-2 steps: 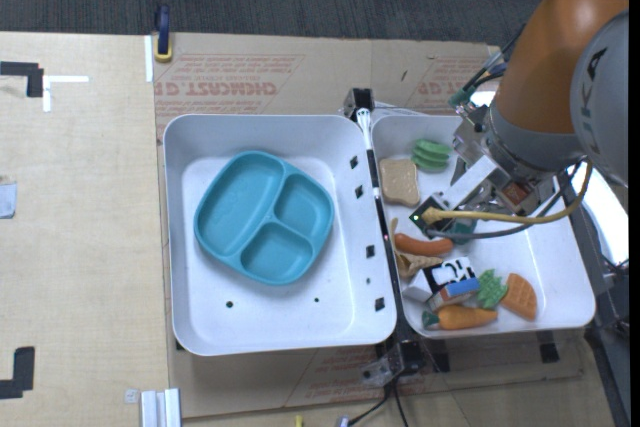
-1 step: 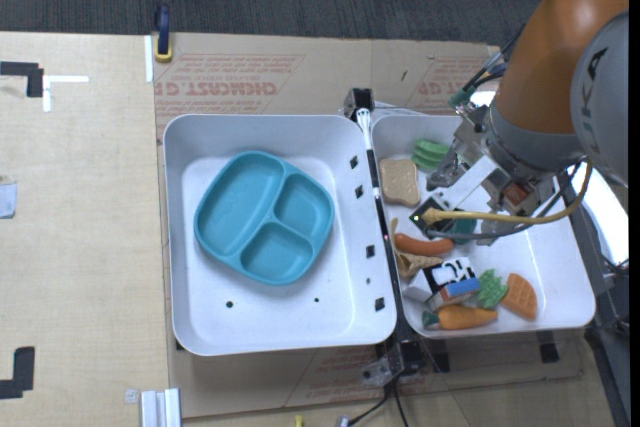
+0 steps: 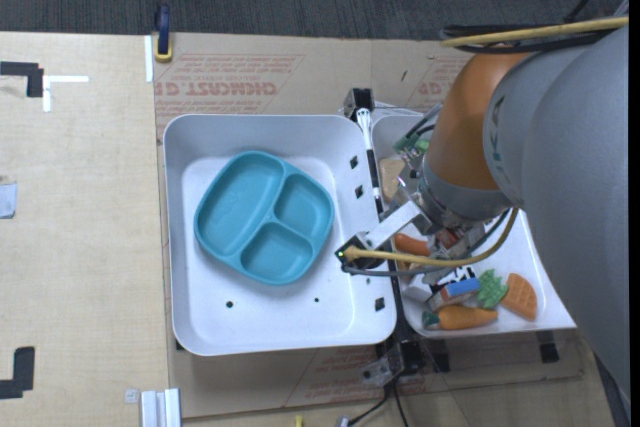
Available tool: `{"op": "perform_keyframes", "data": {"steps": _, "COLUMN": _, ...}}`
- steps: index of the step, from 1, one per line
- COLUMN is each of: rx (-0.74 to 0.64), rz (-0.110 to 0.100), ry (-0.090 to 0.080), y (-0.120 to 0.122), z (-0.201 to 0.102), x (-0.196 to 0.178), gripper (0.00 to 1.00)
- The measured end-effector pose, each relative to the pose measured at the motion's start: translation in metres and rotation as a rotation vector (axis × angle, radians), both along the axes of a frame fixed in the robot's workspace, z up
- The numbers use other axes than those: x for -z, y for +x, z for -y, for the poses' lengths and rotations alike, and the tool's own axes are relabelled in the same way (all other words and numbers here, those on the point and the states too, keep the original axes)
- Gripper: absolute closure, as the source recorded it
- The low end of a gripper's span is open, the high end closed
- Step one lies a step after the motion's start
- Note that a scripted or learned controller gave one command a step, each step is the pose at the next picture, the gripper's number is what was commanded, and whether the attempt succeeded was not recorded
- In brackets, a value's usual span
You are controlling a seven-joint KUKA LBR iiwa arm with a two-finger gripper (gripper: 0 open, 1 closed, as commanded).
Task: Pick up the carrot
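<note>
The arm is covering most of the right bin, and its bulk is running off the frame's right side. The pincer is sitting under the wrist, too hidden to read. Orange pieces (carrot or some other toy, hard to say) are peeking out beneath the arm, each partly masked by cables.

We see the arm reaching over the right bin, its gripper low among the toys. A carrot lies near that bin's front corner. In the left bin sits a blue divided plate.
</note>
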State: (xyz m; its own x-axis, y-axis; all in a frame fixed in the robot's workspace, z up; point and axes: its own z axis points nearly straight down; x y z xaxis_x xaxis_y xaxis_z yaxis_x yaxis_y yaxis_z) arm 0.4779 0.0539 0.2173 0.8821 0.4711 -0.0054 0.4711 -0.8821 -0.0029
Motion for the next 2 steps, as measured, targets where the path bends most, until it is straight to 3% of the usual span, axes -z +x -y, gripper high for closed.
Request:
{"op": "perform_keyframes", "data": {"steps": 1, "rx": -0.121, "rz": 0.002, "ry": -0.001, "y": 0.0536, "z": 0.0464, "x": 0.0254, "gripper": 0.00}}
{"op": "perform_keyframes", "data": {"steps": 2, "rx": -0.125, "rz": -0.001, "ry": -0.002, "y": 0.0544, "z": 0.0471, "x": 0.0174, "gripper": 1.00}}
